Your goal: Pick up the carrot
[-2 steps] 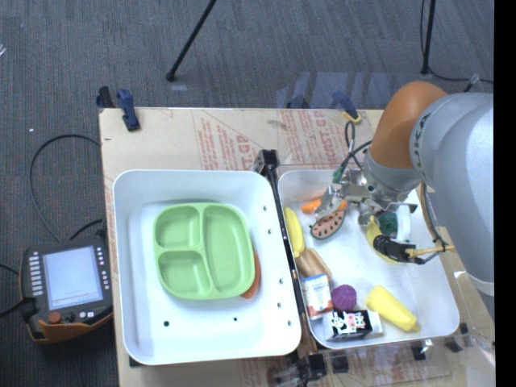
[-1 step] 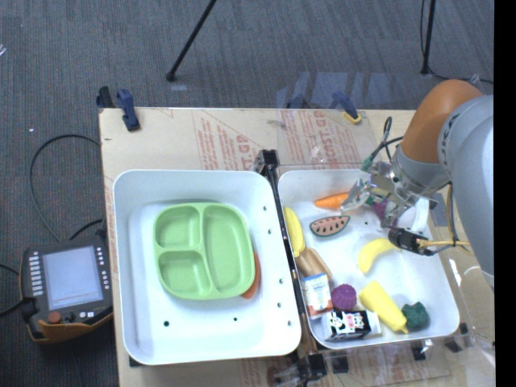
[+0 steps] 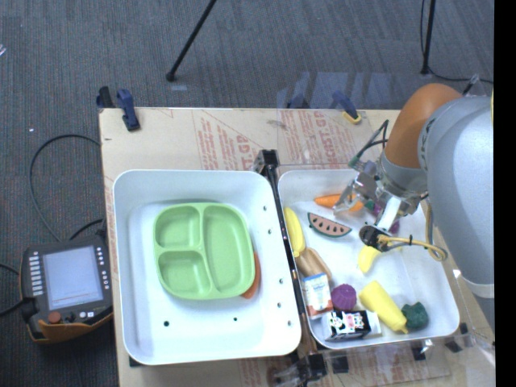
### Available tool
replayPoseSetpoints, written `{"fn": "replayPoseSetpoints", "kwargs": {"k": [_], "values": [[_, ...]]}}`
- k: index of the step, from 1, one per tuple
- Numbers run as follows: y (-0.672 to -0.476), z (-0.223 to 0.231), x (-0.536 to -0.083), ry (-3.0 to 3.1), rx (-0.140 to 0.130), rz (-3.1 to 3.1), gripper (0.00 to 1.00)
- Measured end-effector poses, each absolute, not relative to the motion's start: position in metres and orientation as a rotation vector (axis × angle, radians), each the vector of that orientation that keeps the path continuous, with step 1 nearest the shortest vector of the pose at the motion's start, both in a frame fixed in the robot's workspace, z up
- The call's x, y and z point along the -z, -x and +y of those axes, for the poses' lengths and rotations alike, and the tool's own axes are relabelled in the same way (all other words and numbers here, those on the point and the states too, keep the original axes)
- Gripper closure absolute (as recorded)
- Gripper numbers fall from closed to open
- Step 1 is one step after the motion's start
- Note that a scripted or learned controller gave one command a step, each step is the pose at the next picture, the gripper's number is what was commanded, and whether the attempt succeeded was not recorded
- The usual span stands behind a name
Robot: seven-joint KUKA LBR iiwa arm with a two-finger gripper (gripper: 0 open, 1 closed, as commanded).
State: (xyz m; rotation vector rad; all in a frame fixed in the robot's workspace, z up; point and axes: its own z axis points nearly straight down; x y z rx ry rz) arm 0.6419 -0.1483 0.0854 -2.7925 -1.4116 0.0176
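Green tray (image 3: 204,251) sits in the left bin (image 3: 129,216). Over in the right bin (image 3: 306,185), the carrot (image 3: 330,201) is a small orange wedge near the back, just above the watermelon slice (image 3: 329,226). End effector (image 3: 355,197) is right beside it; can't tell its state.

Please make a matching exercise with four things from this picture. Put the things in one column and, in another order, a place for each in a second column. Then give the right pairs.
Things:
1. green divided plate
2. carrot
3. watermelon slice
4. milk carton

Places:
A. near front edge of the right bin
B. in the left bin
C. far part of the right bin, beside the gripper
D. middle of the right bin, just nearer the camera than the carrot

Pairs: 1-B, 2-C, 3-D, 4-A
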Motion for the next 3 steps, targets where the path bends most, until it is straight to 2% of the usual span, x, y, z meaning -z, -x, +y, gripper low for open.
{"fn": "replayPoseSetpoints", "kwargs": {"k": [1,2,3], "values": [[-0.64,-0.146,-0.084,2.966,-0.03,-0.984,0.0],[-0.633,-0.154,-0.086,3.092,-0.013,-0.507,0.0],[-0.633,-0.151,-0.095,3.086,-0.02,-0.52,1.0]]}}
